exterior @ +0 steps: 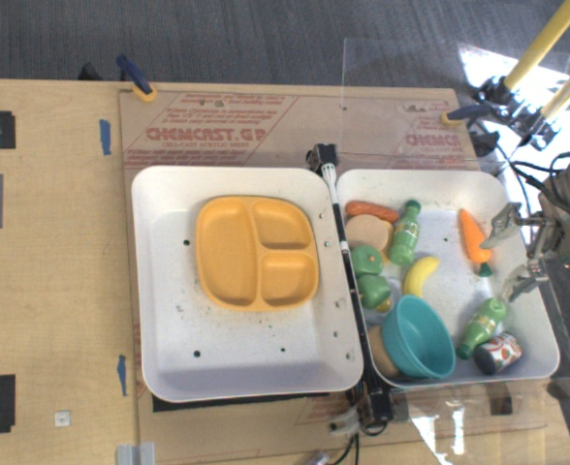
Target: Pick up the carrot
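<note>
**Open jaws beside the carrot**

The jaws stand over the right side of the right bin (549,329). They are open, the two fingers well apart, and nothing is between them.

The carrot (473,235) lies on the bin floor just in front of the fingertips, nearer to the far finger than to the near one. It is orange with a small green end, and this end points toward the near side of the bin. I cannot tell if the far finger touches it.

Further out from the jaws, beyond the carrot, are a banana (420,275) and an upright green bottle (404,231). A second green bottle (483,324) lies tilted beside the near finger, and a small can (499,354) is next to it. A teal bowl (419,337) sits past this bottle, in the near part of the bin.

The left bin (159,289) is well apart from the jaws, on the far side of all these things. It holds a yellow plate (256,252) with compartments. Both bins rest on the worktop (43,260).
</note>
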`<action>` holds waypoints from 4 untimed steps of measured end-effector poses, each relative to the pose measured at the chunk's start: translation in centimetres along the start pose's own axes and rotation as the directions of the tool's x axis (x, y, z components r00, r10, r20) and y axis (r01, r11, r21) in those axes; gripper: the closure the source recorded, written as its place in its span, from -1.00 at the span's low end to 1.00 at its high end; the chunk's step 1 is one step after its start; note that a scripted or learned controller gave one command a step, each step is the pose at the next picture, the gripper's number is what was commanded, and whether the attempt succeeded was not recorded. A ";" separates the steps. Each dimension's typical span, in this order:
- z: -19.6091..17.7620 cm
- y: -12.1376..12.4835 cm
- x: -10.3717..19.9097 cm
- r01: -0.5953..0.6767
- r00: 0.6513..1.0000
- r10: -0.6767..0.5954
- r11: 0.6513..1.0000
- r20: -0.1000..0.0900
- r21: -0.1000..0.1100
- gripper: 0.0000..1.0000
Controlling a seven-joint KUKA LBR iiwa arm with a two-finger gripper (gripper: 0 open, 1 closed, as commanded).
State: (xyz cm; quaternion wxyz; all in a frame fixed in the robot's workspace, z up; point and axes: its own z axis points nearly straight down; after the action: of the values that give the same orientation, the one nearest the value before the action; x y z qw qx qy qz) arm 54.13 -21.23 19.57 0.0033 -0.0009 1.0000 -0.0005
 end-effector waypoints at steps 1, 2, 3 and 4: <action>9.4 -0.9 -5.2 -0.054 0.999 0.054 0.999 -0.007 -0.003 -1.00; 7.6 -0.9 -5.9 -0.051 0.999 0.051 0.999 0.014 0.003 1.00; -0.1 7.1 -5.6 -0.117 0.993 0.117 0.993 0.010 -0.003 1.00; 8.5 2.7 3.8 0.009 1.000 -0.009 1.000 -0.011 -0.002 1.00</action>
State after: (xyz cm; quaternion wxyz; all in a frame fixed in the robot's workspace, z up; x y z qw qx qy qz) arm 50.36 -18.57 11.01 -0.0021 -0.0054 1.0000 0.0005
